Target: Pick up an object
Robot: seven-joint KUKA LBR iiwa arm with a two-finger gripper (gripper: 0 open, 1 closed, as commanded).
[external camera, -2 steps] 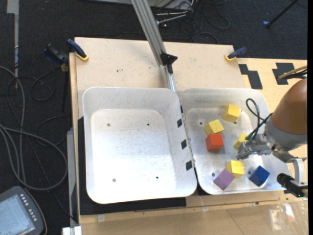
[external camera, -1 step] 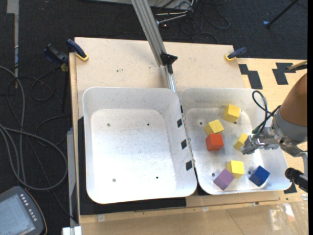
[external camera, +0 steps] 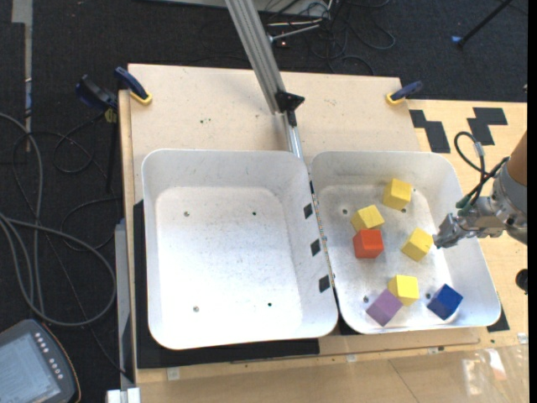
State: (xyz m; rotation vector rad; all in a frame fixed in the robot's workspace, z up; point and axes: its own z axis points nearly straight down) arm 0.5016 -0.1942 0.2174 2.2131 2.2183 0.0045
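Observation:
The right bin holds several small blocks: a yellow one at the back, a yellow one beside a red one, a yellow one near the right wall, then a yellow one, a purple one and a blue one at the front. My gripper reaches in from the right, low over the bin's right side, its tip just right of the yellow block by the wall. Nothing shows between its fingers.
The left bin lies beside the right one on the tan bench. A slanted metal pole rises from between the bins' back edges. Clamps sit at the bench's back corners. Cables trail on the dark floor.

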